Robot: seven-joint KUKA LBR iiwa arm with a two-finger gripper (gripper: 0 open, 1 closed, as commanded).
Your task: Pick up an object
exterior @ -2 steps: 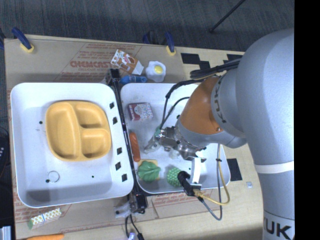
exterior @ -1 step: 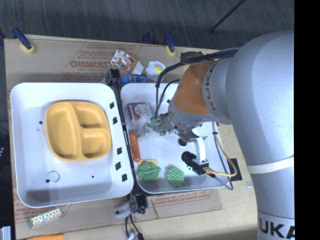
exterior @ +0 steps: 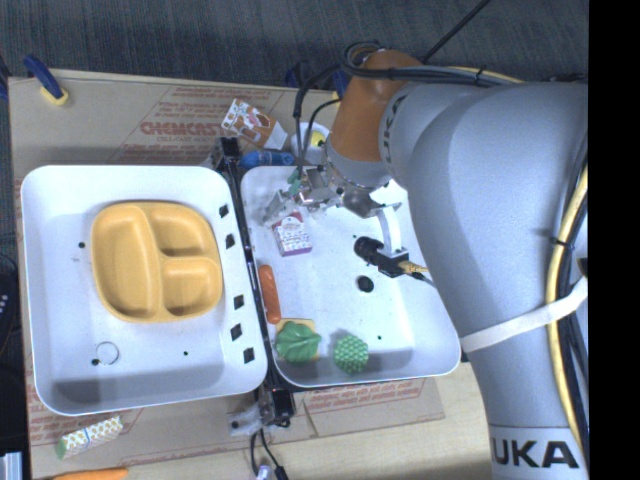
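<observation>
Carefully, I should lower my pincer [exterior: 290, 196], whose state I cannot tell from here, straight over the small pink-and-white packet [exterior: 292, 236] lying near the top left corner of the right bin [exterior: 425, 318], well clear of the wall.

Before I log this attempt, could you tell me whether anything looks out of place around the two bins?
Mostly tidy, but a few items lie outside the bins: a small printed packet on the cardboard above them, a patterned wrapper at the lower left, and a blue clip at the top left corner.
</observation>
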